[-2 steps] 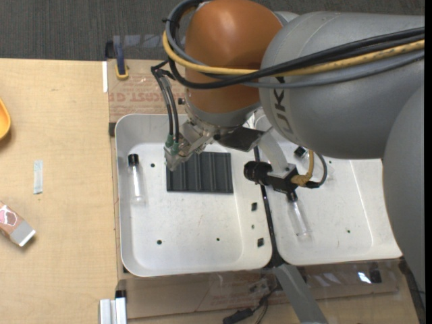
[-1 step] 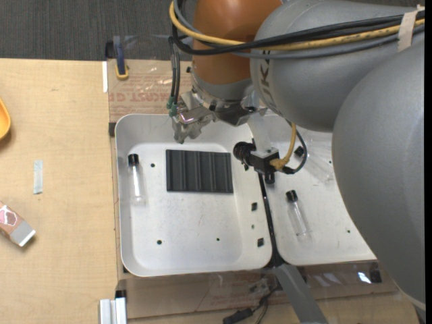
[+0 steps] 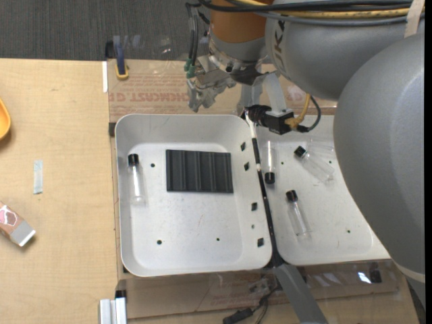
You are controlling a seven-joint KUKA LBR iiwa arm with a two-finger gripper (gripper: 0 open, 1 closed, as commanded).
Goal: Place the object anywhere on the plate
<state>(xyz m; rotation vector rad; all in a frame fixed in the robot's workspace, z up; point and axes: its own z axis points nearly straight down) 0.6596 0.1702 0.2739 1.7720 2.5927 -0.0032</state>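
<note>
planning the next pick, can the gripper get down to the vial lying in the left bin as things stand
Probably yes. The vial lies alone near the left bin's left wall, apart from the black ridged plate, with nothing over it. The gripper hangs above the bin's far edge. The close wall may crowd a finger.

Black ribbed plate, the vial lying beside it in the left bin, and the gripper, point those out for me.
Black ribbed plate [image 3: 199,171], camera view, middle of its ridged top.
Vial [image 3: 136,178], camera view, clear body below its black cap.
Gripper [image 3: 200,100], camera view, at its fingertips above the left bin's rim.
</note>
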